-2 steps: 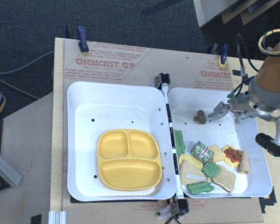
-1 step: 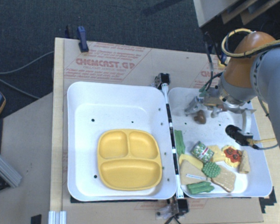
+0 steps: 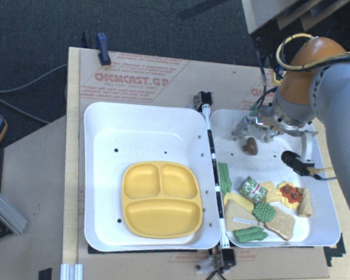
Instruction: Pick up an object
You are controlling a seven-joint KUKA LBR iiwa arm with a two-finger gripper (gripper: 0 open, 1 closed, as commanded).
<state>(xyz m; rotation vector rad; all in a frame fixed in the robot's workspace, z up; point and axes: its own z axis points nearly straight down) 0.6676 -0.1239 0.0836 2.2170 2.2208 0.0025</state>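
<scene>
The gripper (image 3: pixel 255 129) hangs just over a small brown lump (image 3: pixel 250 146) in the right bin (image 3: pixel 325 230); whether it is open or closed, I cannot tell. The lump looks light, hard and rounded, likely to slip, so pinching across its middle seems best.

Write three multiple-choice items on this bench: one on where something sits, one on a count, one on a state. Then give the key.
1. Where does the yellow tray lie?
A. In the left bin
B. In the right bin
C. On the cardboard outside the bins

2. How many compartments does the yellow tray have?
A. Two
B. Three
C. Five

3. What state is the yellow tray in?
A. Stacked with food items
B. Flipped upside down
C. Upright with nothing in it

Key:
1 A: the tray rests on the left bin's floor, while the toy food pile lies in the right bin under the gripper.
2 B: two small sections above one long one.
3 C: its hollows face up and show bare yellow.
</scene>
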